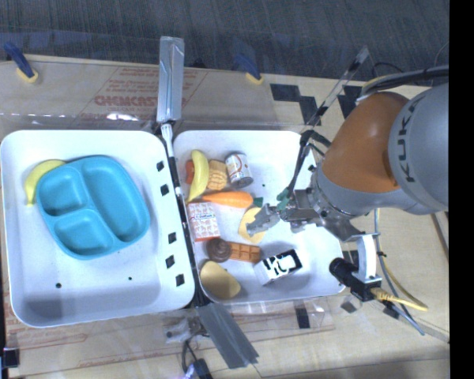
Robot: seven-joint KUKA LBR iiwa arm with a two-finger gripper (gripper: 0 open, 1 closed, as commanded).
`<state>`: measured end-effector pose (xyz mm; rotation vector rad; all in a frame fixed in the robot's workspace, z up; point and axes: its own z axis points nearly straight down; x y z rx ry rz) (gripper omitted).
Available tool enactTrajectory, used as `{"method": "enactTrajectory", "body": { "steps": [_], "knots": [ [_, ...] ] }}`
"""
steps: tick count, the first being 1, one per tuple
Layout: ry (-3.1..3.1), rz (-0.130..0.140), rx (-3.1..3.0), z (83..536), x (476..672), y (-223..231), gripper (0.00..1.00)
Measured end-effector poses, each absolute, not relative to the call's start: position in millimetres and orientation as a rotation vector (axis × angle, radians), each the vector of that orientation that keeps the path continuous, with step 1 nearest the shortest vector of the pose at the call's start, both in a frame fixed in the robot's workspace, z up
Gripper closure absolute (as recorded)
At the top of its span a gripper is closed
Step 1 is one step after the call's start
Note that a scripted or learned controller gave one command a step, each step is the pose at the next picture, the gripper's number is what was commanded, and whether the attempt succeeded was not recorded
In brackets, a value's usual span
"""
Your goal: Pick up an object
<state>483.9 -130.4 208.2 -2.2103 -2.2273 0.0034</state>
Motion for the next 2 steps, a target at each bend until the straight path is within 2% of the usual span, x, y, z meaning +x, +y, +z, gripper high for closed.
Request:
{"method": "enactTrajectory", "body": {
  "steps": [1,2],
  "knots": [
    [-2.263,0.009,-2.168,138.3,552.9,-108.1,0.0],
    [-2.33,0.0,-2.104,91.9,604.7,-128.4,0.0]
  ]
}}
